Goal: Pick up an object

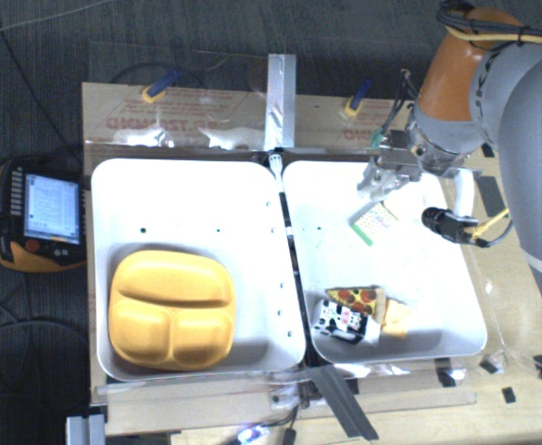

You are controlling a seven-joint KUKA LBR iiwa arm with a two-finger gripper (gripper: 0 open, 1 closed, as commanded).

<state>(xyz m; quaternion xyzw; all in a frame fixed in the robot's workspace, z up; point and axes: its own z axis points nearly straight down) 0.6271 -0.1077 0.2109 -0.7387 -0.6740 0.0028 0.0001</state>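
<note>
My gripper (379,182) hangs over the back of the right bin (456,286), reaching in from the right. Just in front of it a small white card with a green edge (373,221) lies on the bin floor. I cannot tell whether the two touch. Near the front of the same bin sit a pizza-slice toy (355,297), a small black and white printed box (341,322) and a tan block (396,318), bunched together. A large yellow bread-shaped object (170,307) rests in the front of the left bin (187,193).
A metal divider (289,248) runs between the two bins. A handheld pendant with a lit screen (41,213) lies left of the bench. Clamps and plastic sheeting (206,119) line the back edge. A black cylinder (442,221) on the arm juts over the right bin.
</note>
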